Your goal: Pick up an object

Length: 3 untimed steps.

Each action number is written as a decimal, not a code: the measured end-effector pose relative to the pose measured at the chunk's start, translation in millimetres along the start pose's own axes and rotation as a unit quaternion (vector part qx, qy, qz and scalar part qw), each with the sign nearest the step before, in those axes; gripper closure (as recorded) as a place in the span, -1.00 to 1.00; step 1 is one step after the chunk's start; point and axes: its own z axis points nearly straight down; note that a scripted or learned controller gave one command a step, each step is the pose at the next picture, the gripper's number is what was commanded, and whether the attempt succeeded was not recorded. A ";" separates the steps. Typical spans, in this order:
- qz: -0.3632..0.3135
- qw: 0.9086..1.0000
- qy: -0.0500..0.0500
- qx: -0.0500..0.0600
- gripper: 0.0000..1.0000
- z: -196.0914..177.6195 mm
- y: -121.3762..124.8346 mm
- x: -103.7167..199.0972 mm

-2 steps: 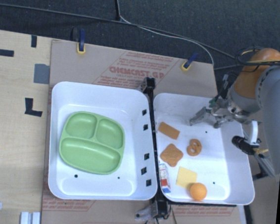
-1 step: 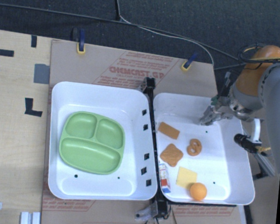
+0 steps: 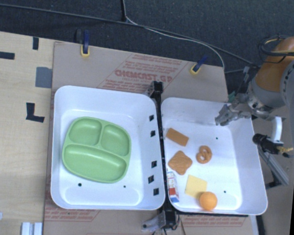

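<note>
Hand [image 3: 225, 117] over right bin's [image 3: 248, 151] far edge, grip state unclear, food clustered toward near-left corner.

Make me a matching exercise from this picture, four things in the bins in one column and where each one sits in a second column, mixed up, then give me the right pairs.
Things:
1. green divided plate
2. orange ball
3. pretzel
4. gripper

Places:
A. right bin, near front corner, beside the yellow square
B. over the back of the right bin
C. middle of the left bin
D. right bin, about the middle, right of the brown toast piece

Pairs: 1-C, 2-A, 3-D, 4-B
</note>
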 end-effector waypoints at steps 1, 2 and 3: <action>0.001 1.000 -0.001 -0.001 1.00 -59.3 -6.0 -4.6; 0.000 1.000 0.000 -0.001 1.00 -113.1 -4.6 -4.2; -0.001 1.000 0.000 0.003 1.00 -99.5 -12.2 46.3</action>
